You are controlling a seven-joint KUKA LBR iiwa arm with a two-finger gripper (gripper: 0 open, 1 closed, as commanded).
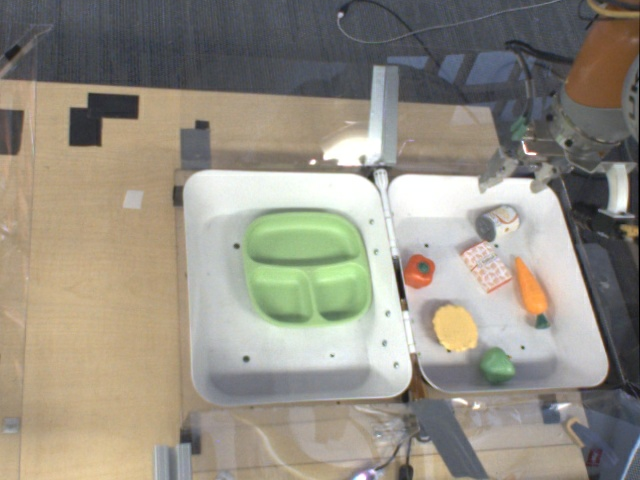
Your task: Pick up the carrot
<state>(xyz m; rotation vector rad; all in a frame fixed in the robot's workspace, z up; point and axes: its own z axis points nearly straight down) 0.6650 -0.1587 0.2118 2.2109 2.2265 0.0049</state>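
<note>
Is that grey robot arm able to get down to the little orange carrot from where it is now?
Probably yes. The gripper hangs over the right white bin's far edge, and the orange carrot lies uncovered near the bin's right side, apart from the other toys.

arm (pixel 608 63) cut off at right edge

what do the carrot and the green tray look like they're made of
Carrot: likely moulded plastic, a toy; flat, even orange with a dark green stub, slight sheen. Green tray: probably plastic too; uniform lime colour, rounded moulded compartments, soft matte-to-satin look. Neither can be confirmed from look alone.
</note>
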